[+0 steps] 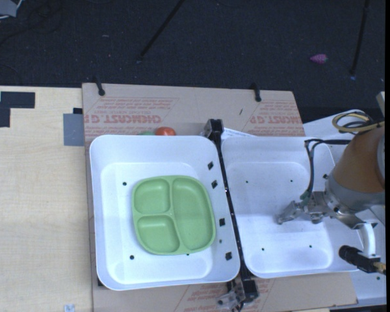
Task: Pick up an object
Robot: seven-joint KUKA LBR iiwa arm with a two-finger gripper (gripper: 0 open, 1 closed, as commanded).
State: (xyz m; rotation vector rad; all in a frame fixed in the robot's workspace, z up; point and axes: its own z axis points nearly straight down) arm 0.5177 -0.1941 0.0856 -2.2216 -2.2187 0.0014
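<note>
The arm is extended in from the right, its gripper lowered over the right bin with metal fingers set together, nothing clamped between them. A smooth green three-compartment plate is laid flat in the left bin.
</note>
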